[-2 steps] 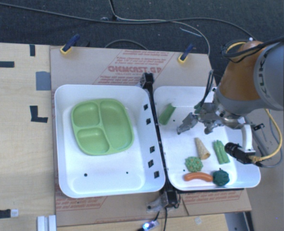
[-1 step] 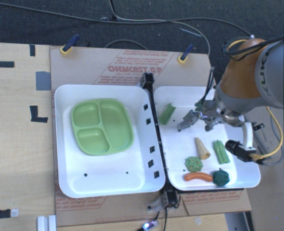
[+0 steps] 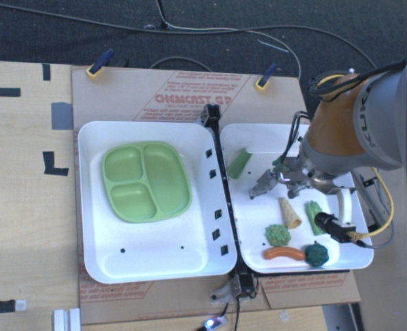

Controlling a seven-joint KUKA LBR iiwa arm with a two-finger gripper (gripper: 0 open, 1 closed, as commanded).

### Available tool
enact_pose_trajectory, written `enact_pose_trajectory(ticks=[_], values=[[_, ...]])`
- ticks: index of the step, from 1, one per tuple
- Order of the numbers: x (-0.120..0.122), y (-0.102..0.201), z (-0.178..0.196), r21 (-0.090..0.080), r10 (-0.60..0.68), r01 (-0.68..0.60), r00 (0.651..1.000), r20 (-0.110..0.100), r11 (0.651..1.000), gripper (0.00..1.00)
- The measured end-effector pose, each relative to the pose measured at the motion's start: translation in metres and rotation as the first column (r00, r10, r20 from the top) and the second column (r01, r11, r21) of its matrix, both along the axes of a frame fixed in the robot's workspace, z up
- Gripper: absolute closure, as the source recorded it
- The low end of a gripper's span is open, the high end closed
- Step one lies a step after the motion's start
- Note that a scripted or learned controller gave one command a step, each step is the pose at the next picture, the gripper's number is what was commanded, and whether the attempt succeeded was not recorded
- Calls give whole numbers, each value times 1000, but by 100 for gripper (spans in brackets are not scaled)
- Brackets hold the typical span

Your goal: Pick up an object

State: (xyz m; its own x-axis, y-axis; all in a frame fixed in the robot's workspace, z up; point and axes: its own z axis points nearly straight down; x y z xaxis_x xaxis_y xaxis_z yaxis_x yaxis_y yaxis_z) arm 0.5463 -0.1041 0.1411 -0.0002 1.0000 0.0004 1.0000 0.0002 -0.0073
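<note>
**Pincer hanging over the right bin, nothing between its fingers**

I am looking down on the right bin (image 3: 259, 250), where the small objects I could pick are lying. A green block (image 3: 239, 163) is sitting tilted near the bin's upper left, close to the divider between the bins. A cream cone-shaped piece (image 3: 290, 212) is lying near the middle, its point toward the top. Below it, a small green broccoli-like piece (image 3: 278, 235) is resting just above an orange sausage-shaped piece (image 3: 284, 254), which is lying flat along the bin's near edge. A dark green round lump (image 3: 316, 254) is sitting just to the right of the sausage, and a thin green stick (image 3: 315, 216) is lying right of the cone.

My pincer (image 3: 267, 185) is hovering over bare white floor between the green block and the cone. Its fingers are standing apart, angled toward the lower left, and I am seeing nothing held between them.

The arm (image 3: 355, 123), grey with an orange band, is reaching in from the right above the bin.

In the left bin (image 3: 93, 254), a green divided plate (image 3: 147, 181) is lying in the upper half. Both bins are resting on a cardboard sheet (image 3: 190, 95) on the wooden worktop (image 3: 24, 219).
</note>
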Motion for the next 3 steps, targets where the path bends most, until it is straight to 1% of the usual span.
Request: enact_pose_trajectory(ticks=[1,2,3], values=[[-1,1,-54,0,1,-1,1000,1,1000,0],[-1,1,-42,0,2,-2,1000,3,1000,100],[8,5,17,-1,2,-2,1000,12,1000,100]])
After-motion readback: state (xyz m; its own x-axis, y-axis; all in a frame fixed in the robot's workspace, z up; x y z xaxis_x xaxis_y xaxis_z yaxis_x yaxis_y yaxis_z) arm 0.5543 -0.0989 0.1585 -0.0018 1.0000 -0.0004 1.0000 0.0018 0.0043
